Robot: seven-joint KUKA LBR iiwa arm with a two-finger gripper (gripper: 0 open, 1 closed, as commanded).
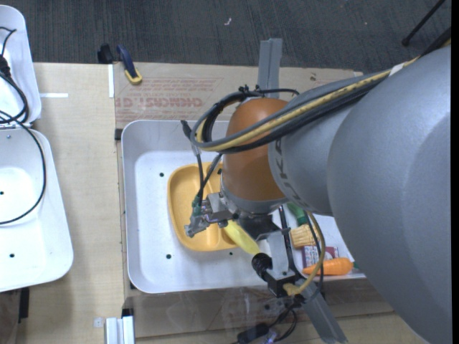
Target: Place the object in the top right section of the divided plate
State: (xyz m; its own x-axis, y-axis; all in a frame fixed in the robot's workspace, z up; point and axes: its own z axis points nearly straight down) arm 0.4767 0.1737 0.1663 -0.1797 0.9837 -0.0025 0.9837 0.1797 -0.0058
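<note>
A yellow divided plate (pixel 185 205) lies in the white bin (pixel 147 213) that the arm reaches into, and the arm covers the plate's right half. My gripper (pixel 199 219) hangs low over the plate's middle, beneath the orange wrist band (pixel 251 153). A yellow elongated object (pixel 241 238), perhaps a toy banana, slants from the gripper's base across the plate's lower right rim. Whether it is held cannot be told. The plate's right-hand sections are hidden by the wrist.
Beside the plate's right, partly under the arm, lie an orange carrot (pixel 331 266), a corn-like piece (pixel 302 236) and something green (pixel 294 211). A second white bin (pixel 36 256) with black cables stands at the left. A blue-yellow clamp (pixel 128 64) sits on the bench behind.
</note>
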